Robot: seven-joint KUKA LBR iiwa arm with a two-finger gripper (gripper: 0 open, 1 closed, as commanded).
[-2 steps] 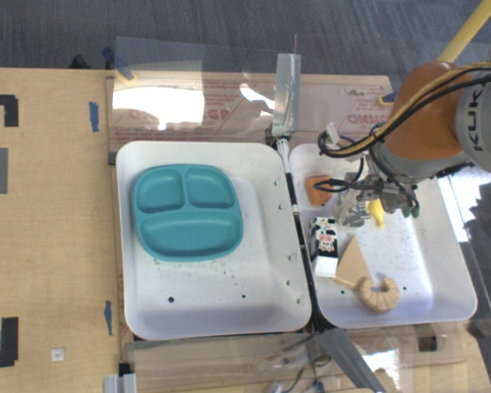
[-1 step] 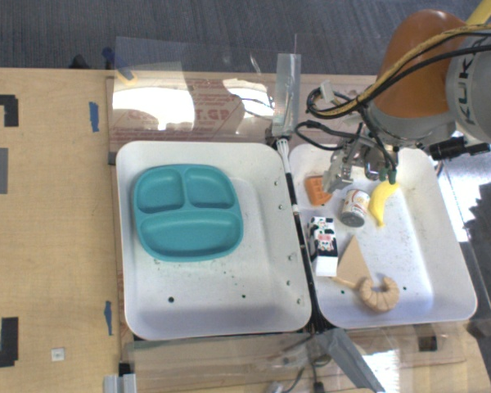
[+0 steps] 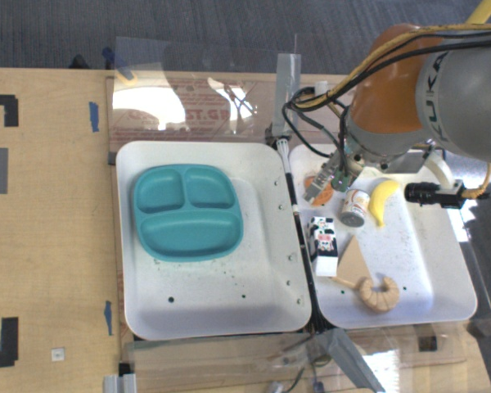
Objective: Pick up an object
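Observation:
My gripper (image 3: 337, 175) hangs low over the back left corner of the right bin (image 3: 430, 273), under the grey and orange wrist. A small orange object (image 3: 317, 190) lies just to its lower left, touching or very close to it. Whether it is gripped is hidden. A yellow banana (image 3: 382, 201) and a small white and grey can (image 3: 353, 210) lie just right of the gripper. Nearer the front are a black and white carton (image 3: 323, 237), a tan wedge (image 3: 353, 260) and a brown croissant-like piece (image 3: 378, 292).
The left bin (image 3: 229, 305) holds a teal divided plate (image 3: 188, 211) in its back left part. A ridge between the two bins runs along the right bin's left side. Cables loop off the wrist above the right bin's back edge.

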